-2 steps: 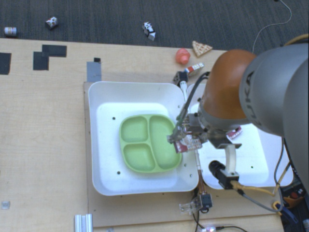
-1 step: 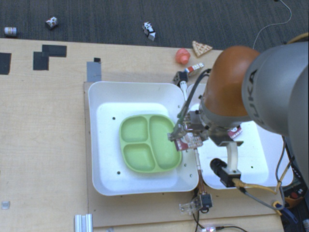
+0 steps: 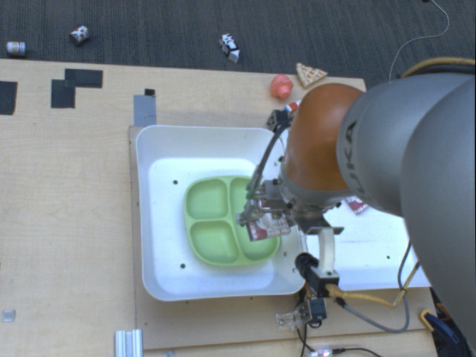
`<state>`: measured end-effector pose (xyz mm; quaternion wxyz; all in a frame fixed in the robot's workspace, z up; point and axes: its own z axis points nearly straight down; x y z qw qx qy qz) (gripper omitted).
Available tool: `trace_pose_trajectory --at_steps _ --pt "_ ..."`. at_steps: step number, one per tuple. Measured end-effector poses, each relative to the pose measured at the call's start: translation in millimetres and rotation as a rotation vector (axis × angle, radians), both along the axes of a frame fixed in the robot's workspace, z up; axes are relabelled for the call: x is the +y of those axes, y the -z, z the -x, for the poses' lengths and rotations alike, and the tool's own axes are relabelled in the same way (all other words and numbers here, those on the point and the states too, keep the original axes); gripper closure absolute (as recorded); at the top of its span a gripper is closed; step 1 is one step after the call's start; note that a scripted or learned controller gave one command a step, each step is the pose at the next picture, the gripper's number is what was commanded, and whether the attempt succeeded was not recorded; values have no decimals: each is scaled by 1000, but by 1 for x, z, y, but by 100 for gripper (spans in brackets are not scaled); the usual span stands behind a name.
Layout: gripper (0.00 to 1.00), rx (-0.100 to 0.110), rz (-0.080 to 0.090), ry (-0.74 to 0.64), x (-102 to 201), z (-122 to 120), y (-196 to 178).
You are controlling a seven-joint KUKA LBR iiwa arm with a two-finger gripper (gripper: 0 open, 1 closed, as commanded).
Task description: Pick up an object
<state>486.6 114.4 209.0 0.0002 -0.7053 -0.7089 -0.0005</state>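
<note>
A light green divided plate (image 3: 216, 225) lies in the left white bin (image 3: 160, 199). My gripper (image 3: 260, 222) hangs over the plate's right side, near the bin's right wall, at the end of the grey arm with its orange band (image 3: 320, 143). A small reddish-brown and white thing (image 3: 258, 231) shows right at the gripper's tip; I cannot tell whether it is an object or part of the gripper. The arm hides the wrist and most of the right bin (image 3: 372, 259).
A red ball (image 3: 281, 86) and a tan wedge (image 3: 310, 74) lie on the bench behind the bins. A small red-and-white item (image 3: 357, 206) peeks out in the right bin under the arm. Cables (image 3: 357, 303) run along the front edge.
</note>
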Motion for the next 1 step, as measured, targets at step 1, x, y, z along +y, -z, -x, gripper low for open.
trace_pose_trajectory --at_steps 1 --pt "100 -2 1 3 -56 -1 18"
